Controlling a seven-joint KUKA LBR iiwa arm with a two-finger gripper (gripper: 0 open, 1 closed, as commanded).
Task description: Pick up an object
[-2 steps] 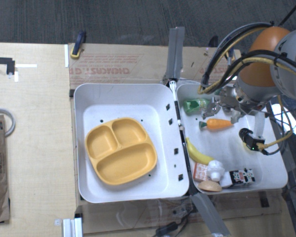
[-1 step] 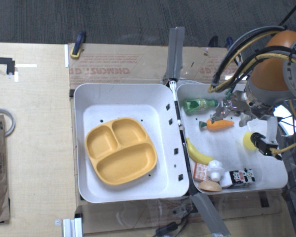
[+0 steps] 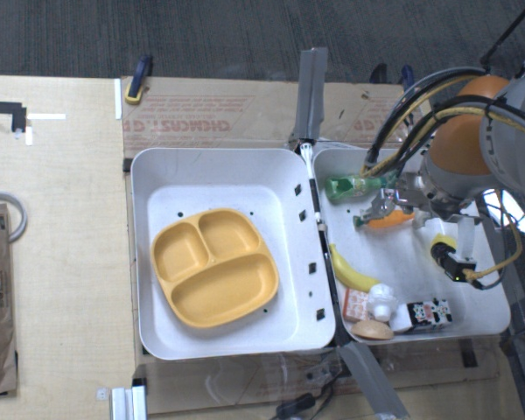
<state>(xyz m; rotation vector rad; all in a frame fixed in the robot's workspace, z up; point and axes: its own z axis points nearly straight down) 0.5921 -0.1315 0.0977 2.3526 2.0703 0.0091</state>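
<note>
Carrot (image 3: 392,220) just beneath gripper (image 3: 387,203)

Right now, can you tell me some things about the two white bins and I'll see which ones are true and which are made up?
1. The yellow plate lies in the left bin. True.
2. The plate has three sections. True.
3. The banana is on the plate. False: it lies in the right bin, near the wall between the bins.
4. The green bottle stands upright. False: it lies on its side at the far end of the right bin.
5. The arm hangs over the left bin. False: the gripper is over the right bin, beside an orange carrot-like thing.
</note>
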